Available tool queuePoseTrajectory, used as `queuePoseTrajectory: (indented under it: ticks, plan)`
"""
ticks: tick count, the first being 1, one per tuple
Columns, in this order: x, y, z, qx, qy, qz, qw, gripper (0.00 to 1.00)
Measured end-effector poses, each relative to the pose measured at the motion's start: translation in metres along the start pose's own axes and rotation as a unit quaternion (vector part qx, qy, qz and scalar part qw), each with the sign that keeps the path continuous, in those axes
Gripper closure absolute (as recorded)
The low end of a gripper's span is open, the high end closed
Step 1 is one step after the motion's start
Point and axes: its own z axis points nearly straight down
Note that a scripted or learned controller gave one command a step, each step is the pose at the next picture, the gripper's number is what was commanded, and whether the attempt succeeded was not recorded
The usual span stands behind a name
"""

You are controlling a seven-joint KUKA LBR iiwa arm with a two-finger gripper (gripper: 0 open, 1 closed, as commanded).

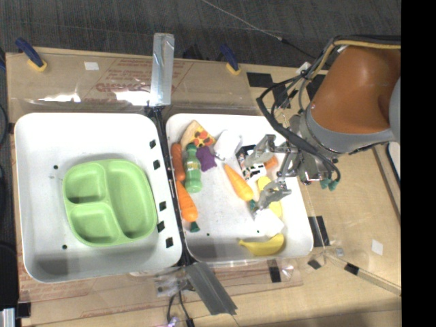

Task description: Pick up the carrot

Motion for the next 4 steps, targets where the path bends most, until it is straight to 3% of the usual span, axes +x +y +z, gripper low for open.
queuePoseTrajectory:
  ticks: [1, 2, 3, 4]
  plan:
    - [-0.043, -0.03, 0.078, -0.002, 0.003, -0.046, 0.9989, 0.0]
    - [-0.054, -0.01, 0.191, -0.001, 0.0, -0.034, 0.9994, 0.0]
    - [-0.056, -0.008, 0.18, -0.001, -0.001, -0.039, 0.9992, 1.0]
    - [-0.084, -0.053, 0.103, 0.001, -0.003, -0.156, 0.9877, 1.0]
